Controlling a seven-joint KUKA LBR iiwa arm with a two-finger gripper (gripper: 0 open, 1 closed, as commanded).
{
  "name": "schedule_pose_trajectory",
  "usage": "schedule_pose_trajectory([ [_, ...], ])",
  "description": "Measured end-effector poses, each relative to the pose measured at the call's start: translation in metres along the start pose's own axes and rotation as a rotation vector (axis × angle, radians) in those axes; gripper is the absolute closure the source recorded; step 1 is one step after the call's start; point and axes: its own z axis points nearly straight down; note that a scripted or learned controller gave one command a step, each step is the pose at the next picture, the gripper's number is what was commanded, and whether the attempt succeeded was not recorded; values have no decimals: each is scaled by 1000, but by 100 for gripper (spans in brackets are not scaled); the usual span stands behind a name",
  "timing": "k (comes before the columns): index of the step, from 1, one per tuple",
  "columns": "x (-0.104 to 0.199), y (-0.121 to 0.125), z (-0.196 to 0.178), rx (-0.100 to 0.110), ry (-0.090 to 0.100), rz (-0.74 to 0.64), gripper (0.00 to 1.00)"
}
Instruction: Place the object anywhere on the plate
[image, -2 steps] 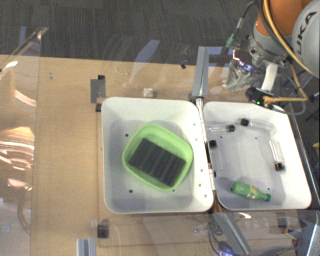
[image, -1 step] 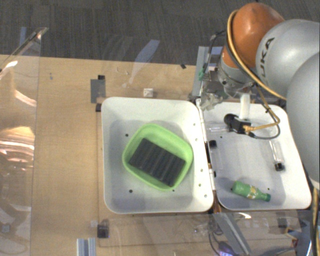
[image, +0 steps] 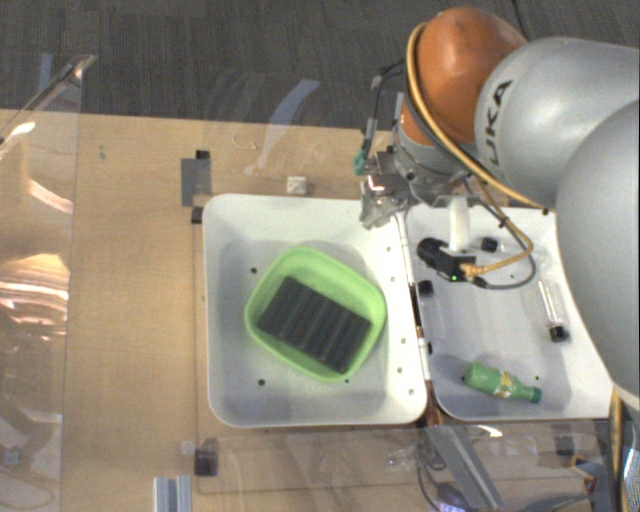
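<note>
A lime-green, square-ish plate (image: 371, 300) sits in the middle of the left bin (image: 225, 390). A dark, ridged rectangular object (image: 312, 321) lies flat inside the plate and covers most of its floor. My gripper (image: 378, 205) hangs under the grey wrist at the far edge of the bins, over the divide between them. It is up and to the right of the plate and clear of it. The wrist body and cables hide much of the gripper.
In the right bin (image: 490, 330) a small green bottle (image: 500, 383) lies on its side near the front, and a clear tube with a dark cap (image: 552, 311) lies at the right. A black fitting with a yellow cable (image: 447, 257) hangs below the wrist. The arm covers the upper right.
</note>
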Motion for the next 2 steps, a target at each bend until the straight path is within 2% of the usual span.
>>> schedule_pose_trajectory([
  [1,-1,0,0,0,0,1,0],
  [2,-74,-1,-43,-2,-2,5,0],
])
